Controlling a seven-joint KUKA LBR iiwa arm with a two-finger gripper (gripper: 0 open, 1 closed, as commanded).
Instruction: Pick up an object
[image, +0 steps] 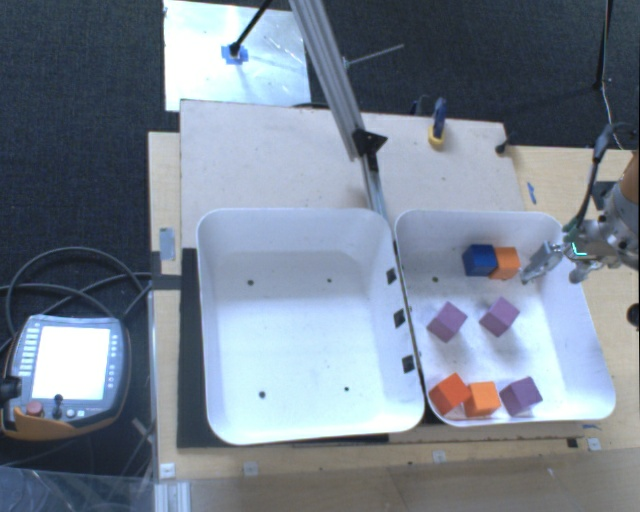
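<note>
Camera view: fixed above the bench (300, 140), looking down at a slant on two white bins.
Gripper (540, 262): reaches in from the right edge and sits over the upper right part of the right bin (590, 350); its metal tip lies just beside the orange block at the top. Whether it is released or clenched cannot be told at this size, and nothing can be seen in its grasp.
Right bin, top: a blue block (480, 260) and an orange block (506, 263) touch side by side, the blue one on the left.
Right bin, middle: two purple blocks, one at left (447, 322) and one at right (499, 317), near each other but apart.
Right bin, bottom edge: a red-orange block (450, 392), a lighter orange block (482, 399) and a third purple block (521, 395) in a row, close together.
Left bin (215, 300): only its white floor with a few dark dots.
Beside the bench: a teach pendant (65, 375) with a lit screen and looped cable, at far left.
</note>
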